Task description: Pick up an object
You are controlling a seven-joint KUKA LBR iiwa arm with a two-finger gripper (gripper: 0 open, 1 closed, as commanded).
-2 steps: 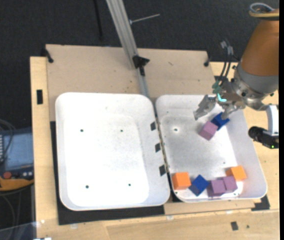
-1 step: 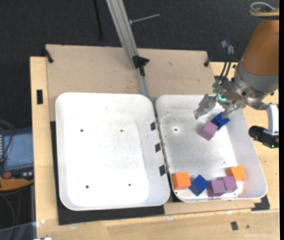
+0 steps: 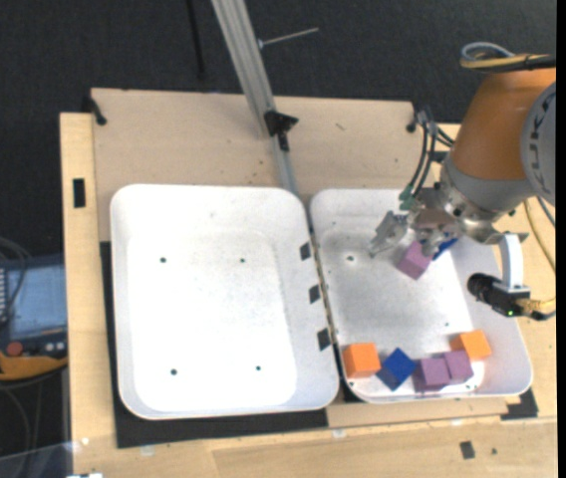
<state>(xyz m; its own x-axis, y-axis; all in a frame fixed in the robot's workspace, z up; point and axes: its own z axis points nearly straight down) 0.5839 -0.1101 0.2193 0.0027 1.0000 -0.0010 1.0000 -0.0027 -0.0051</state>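
My gripper [image 3: 409,249] hangs over the back part of the right bin [image 3: 363,217] and stands open. One grey finger [image 3: 387,234] splays out to the left. A tilted purple block [image 3: 415,261] sits right under the gripper, beside the other finger and apart from the left one; I cannot tell whether it rests on the bin floor. A small blue piece [image 3: 446,248] shows just right of it. Along the bin's front edge lie an orange block [image 3: 361,358], a blue block [image 3: 397,367], two purple blocks [image 3: 443,370] and another orange block [image 3: 474,344].
The left bin [image 3: 134,267] lies beside the right one, with a ridge and black clips between them. A slanted metal pole [image 3: 253,78] rises behind the bins. A handheld pendant [image 3: 26,312] lies off the bench at far left.
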